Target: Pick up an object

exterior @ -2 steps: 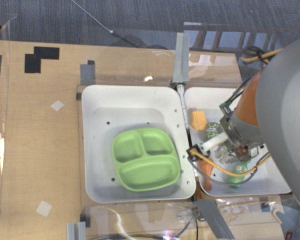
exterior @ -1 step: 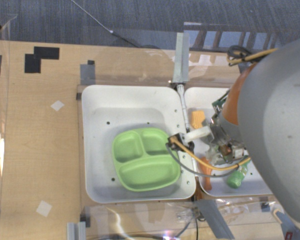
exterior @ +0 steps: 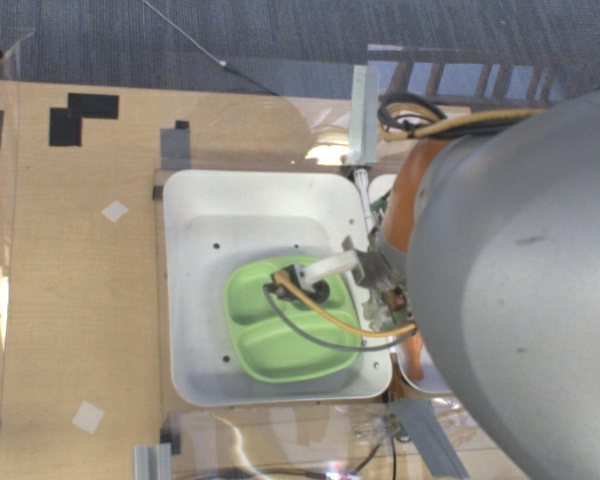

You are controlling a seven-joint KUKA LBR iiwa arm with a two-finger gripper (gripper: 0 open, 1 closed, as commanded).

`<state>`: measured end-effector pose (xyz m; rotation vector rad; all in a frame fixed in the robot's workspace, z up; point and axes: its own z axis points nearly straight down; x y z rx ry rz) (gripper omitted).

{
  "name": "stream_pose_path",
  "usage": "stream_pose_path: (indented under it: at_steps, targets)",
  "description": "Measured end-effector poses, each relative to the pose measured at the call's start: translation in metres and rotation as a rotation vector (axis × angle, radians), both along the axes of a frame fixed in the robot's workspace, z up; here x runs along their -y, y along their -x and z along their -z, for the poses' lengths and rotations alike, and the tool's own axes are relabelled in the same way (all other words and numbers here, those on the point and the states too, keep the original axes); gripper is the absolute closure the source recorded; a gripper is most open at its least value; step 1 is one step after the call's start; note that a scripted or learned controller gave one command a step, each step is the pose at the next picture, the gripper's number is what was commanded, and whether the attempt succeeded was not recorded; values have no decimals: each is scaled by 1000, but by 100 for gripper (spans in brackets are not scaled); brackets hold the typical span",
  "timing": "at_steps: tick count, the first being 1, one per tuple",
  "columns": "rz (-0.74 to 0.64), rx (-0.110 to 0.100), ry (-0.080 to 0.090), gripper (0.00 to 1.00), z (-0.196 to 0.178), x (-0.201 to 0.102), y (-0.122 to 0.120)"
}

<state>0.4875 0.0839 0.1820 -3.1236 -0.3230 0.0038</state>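
Observation:
A light green divided plate (exterior: 280, 338) lies flat in the left white bin (exterior: 195, 268), towards its near right corner. My gripper (exterior: 373, 271) hangs at that bin's right wall, just right of the plate's far edge and above it. The big grey arm with its orange band (exterior: 405, 208) hides most of it. Nothing shows held at the gripper.
The arm covers nearly all of the right bin (exterior: 417, 373); only slivers of its white rim show. A grey upright post (exterior: 359, 113) stands at the bins' far edge. Bare wooden bench (exterior: 70, 298) spreads to the left.

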Motion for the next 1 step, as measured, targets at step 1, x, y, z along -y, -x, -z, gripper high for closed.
stream_pose_path:
  at_steps: [1]
  targets:
    - [-12,1,1,100,-50,0,-5]
